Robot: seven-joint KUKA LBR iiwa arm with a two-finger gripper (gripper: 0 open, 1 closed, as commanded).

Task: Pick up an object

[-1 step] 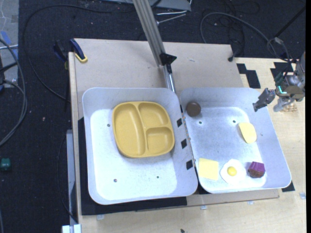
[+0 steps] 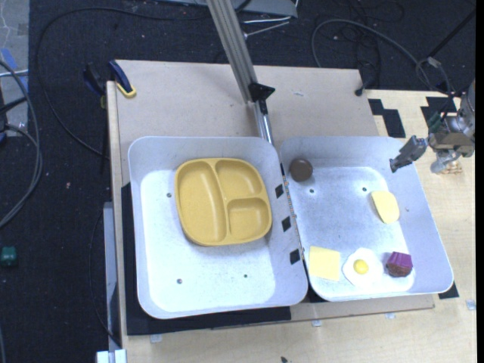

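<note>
Yellow toy food lies untouched in the right bin [image 2: 423, 203], the nearest piece a pale yellow block [image 2: 386, 206]; the gripper [image 2: 442, 151], fingers spread and empty, is poised past the rim, so descent onto a piece is judged next.

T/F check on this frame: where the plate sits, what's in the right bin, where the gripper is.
1. The yellow divided plate lies in the left bin. True.
2. The brown ball sits on the plate. False: it is in the right bin, near its upper left corner.
3. The fried egg lies between the yellow square and the purple piece. True.
4. The gripper holds the purple piece. False: it is at the right bin's upper right edge.
</note>
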